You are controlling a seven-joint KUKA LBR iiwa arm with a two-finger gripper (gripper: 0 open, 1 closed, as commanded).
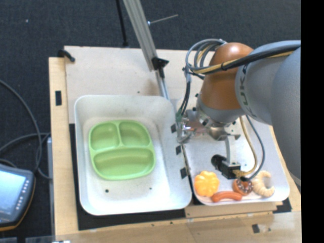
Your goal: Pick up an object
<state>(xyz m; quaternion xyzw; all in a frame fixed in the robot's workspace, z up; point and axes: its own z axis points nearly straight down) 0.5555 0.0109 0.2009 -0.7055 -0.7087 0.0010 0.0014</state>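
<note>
The yellow pepper (206, 183) sits against the right bin's (266, 148) front wall, with a red-orange sausage (226, 197) just right of it and a beige ring (264, 184) farther right. The jaws hang behind the pepper; I cannot tell their width. With 3 crowded toys, closing could strike the wall or knock a neighbour.

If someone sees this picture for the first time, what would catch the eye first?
The bright green divided plate lies in the left white bin. The big grey arm with its orange band hangs over the right bin. Small things crowd that bin's near edge: a yellow pumpkin-like toy, an orange carrot-like piece and a pale curled piece.
</note>
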